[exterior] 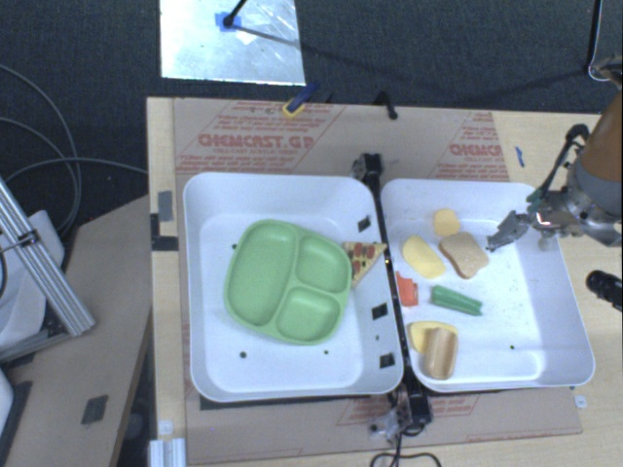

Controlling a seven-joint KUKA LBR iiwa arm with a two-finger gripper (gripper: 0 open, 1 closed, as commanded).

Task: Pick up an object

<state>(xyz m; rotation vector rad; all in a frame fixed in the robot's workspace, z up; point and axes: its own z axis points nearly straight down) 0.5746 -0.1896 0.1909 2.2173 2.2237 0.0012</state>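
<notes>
the camera view looks down on a counter covered in printed cardboard, carrying two shallow white bins side by side. the left bin holds a green divided plate with three compartments, lying flat near the bin's middle. a toy pizza slice rests at the plate's right edge, touching it and close to the wall between the bins.

the right bin holds the loose toy foods. a small yellow round piece lies toward the far side. just nearer sit a yellow potato-like piece and a tan bread slice, side by side and touching. a small red piece lies near the dividing wall, with a green bean-like piece just to its right. at the near side a hot dog in a bun lies on its own.

the arm comes in from the right, and the gripper hangs over the right bin's far right part, just right of the bread slice. whether its fingers are spread or pressed together cannot be told from this angle; nothing is visibly between them.
</notes>
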